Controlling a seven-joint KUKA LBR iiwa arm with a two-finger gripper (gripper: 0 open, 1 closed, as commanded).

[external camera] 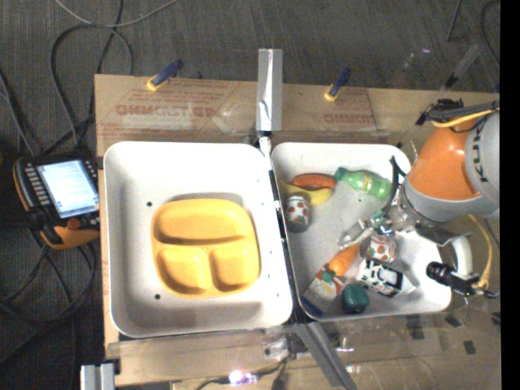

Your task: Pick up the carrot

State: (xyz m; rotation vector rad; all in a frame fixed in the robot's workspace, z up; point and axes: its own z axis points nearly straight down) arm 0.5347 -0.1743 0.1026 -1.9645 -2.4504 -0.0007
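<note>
So the gripper (375, 232) is down in the right bin (422, 303), hovering just beside the top end of the carrot (344, 260). Can't tell from this angle how the gripper is set, and nothing clearly sits in it. The carrot lies tilted in the middle of that bin, toward the near edge, its lower end by a small carton (322, 288) and a dark green object (354, 298). A green bottle (363, 183) rests near the far edge. The left bin (122, 299) carries a yellow divided tray (206, 244).
</note>
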